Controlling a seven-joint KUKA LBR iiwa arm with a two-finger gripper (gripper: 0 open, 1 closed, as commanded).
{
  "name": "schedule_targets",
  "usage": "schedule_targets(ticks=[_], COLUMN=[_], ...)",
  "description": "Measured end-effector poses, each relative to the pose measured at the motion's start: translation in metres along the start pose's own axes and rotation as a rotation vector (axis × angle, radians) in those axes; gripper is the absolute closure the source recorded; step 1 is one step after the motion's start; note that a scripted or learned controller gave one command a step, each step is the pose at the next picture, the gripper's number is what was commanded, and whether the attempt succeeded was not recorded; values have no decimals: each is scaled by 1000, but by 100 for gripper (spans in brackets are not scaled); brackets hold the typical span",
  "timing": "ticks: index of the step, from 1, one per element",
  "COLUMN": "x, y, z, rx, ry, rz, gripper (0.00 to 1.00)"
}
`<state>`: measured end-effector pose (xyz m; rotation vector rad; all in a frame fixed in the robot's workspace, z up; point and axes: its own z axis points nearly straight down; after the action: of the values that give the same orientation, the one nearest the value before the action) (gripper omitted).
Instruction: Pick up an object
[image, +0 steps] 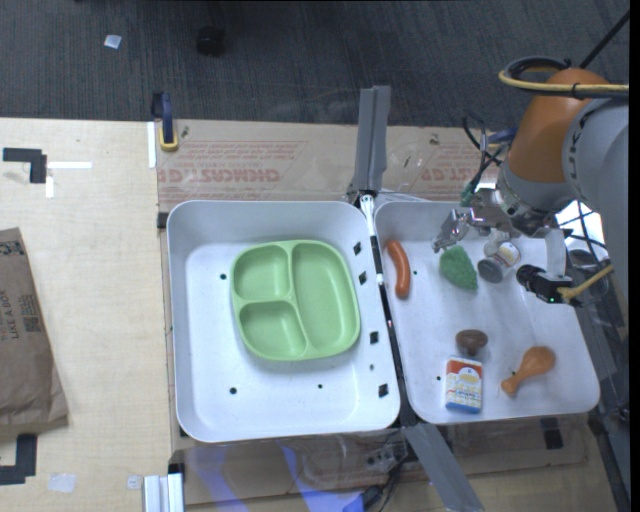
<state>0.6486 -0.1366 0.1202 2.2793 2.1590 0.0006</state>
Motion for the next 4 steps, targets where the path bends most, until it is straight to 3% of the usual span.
schedule_targets(ticks=[1, 2, 3, 4], x=[1, -25, -30, -32], y=[-6, -29, -5, -5], z=[28, 21, 28, 18], rx=[3, 1, 1, -2], ry=[0, 1, 5, 1], rz=[-22, -393, -304, -300], gripper=[0, 0, 0, 100])
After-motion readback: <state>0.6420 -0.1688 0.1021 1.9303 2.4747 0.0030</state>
